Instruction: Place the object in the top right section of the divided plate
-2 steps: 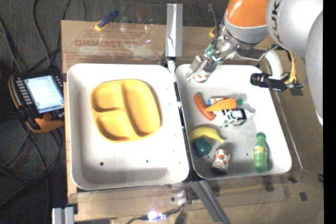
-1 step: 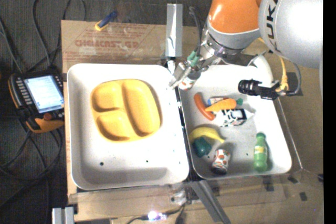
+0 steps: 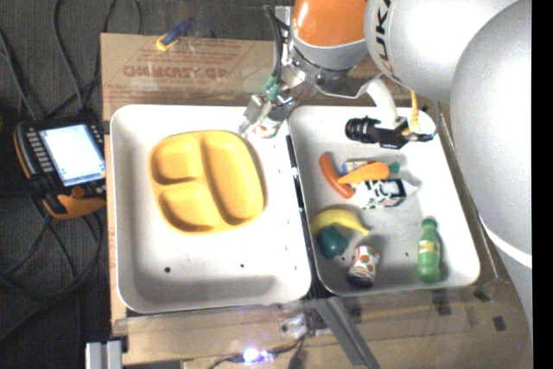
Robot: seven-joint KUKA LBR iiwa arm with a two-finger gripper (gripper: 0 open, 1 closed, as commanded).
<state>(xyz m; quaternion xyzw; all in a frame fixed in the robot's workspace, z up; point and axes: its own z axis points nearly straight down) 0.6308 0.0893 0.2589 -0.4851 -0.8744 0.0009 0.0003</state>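
Note:
The yellow divided plate (image 3: 251, 153) lies in the left bin (image 3: 138, 264), tilted a little. My gripper (image 3: 264, 115) hangs over the far right corner of that bin, just beyond the plate's top right section. A small white and orange object (image 3: 265, 130) shows between its fingertips, and the gripper is shut on it. The object sits against the bin's far wall in the view, slightly past the plate's rim.
The right bin (image 3: 458, 212) holds an orange carrot (image 3: 330, 172), an orange and blue piece (image 3: 370, 170), a white and black item (image 3: 385, 193), a yellow fruit (image 3: 340, 220), a teal cup (image 3: 332, 244), a small can (image 3: 365, 264) and a green bottle (image 3: 428, 251). A handheld pendant (image 3: 65, 153) lies left of the bins.

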